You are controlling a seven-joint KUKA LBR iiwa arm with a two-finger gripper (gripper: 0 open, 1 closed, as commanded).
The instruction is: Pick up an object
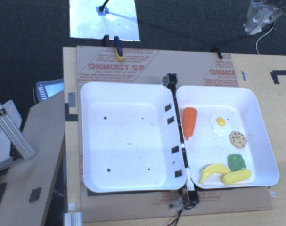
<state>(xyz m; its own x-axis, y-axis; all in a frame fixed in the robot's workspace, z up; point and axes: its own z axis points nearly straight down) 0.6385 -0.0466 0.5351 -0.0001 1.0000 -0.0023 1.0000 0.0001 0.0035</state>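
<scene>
Getting ready to pick a toy.
The end effector (261, 17) waits high up, grip unclear; next it must come down to the carrot (189, 122) in the right bin (263, 126).

dark carpet floor (29, 32), wooden bench (256, 69)

Pale wooden bench (256, 67) carries a printed cardboard sheet (133, 67); two shallow white plastic bins (128, 89) (256, 98) sit touching, side by side.
</scene>
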